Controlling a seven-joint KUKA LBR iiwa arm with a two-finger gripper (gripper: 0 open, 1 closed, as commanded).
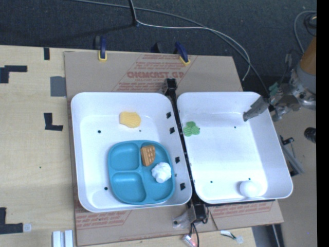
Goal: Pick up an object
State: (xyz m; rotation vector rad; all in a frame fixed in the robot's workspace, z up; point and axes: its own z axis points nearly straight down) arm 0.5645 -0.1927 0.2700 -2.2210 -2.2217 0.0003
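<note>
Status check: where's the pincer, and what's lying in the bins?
Pincer over right bin's far right rim, holding nothing. Green piece and white ball lie in that bin. Path to both open.

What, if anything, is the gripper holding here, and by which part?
Nothing visible: the gripper hangs over the right bin's far right rim, apart from the green piece and the white ball.

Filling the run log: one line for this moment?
tool over right bin's far edge | holding nothing seen | green piece near divider
</note>
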